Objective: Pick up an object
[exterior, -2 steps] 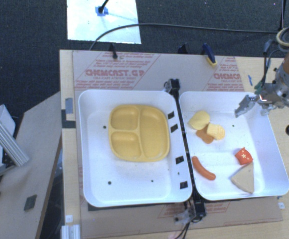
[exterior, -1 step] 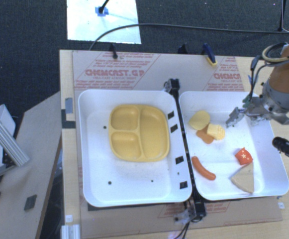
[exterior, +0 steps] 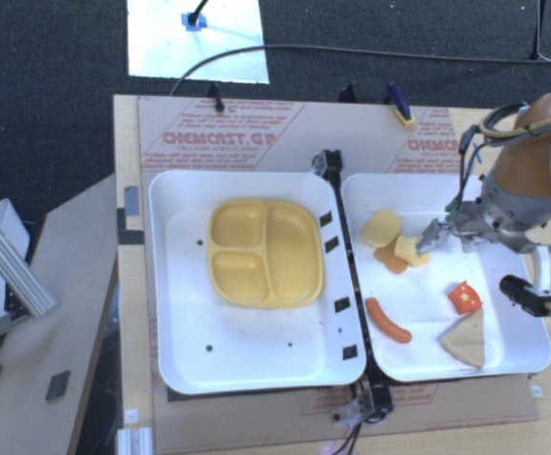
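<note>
Yellow foam pieces [exterior: 395, 239] are seen directly at the jaws' tips: gripper [exterior: 433, 236] is low over the right bin [exterior: 512, 363], pointing left from the wrist. Jaw state cannot be told, since the tips are small and blurred against the bin floor; nothing is seen pinched between them.

Key relation: the pale yellow block [exterior: 410, 250] lies just left of and slightly below the tips, touching or nearly so. A round yellow disc [exterior: 382, 227] sits further left, with an orange piece [exterior: 390, 261] tucked under the block's lower-left edge. The three are bunched, so a clean single grasp is judged doubtful.

The block's long axis is judged to run roughly left-right, in line with the approach; a short move left and down is what would be needed.

Other candidates lie well apart from the jaws: red piece [exterior: 464, 298] below-right, tan wedge [exterior: 465, 340] further below, sausage [exterior: 388, 319] below-left. A yellow tray [exterior: 264, 252] sits in the left bin [exterior: 185, 368], far left.
</note>
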{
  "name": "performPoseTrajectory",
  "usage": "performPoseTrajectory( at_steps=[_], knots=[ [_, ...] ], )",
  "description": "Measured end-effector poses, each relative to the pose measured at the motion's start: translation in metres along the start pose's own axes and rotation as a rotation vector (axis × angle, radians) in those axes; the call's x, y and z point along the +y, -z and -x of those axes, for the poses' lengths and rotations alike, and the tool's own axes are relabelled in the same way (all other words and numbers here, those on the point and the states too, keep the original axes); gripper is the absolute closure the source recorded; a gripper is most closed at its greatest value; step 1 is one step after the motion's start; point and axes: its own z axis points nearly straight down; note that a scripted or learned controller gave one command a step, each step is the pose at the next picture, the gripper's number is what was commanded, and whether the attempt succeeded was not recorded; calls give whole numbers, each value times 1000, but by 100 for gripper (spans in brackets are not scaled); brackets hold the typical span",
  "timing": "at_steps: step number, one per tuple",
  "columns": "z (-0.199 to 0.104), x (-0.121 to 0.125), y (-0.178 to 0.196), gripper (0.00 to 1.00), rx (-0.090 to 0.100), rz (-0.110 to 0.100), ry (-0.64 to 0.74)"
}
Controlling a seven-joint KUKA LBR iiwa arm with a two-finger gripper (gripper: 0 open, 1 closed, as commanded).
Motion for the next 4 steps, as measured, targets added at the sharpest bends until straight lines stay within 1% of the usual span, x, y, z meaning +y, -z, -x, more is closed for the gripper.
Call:
performPoseTrajectory(
  at_steps=[1,3,4],
  knots=[
    [1,2,14,100,-2,6,0],
    [-1,6,143,100,-3,10,4],
    [-1,7,147,100,-1,5,4]
  ],
)
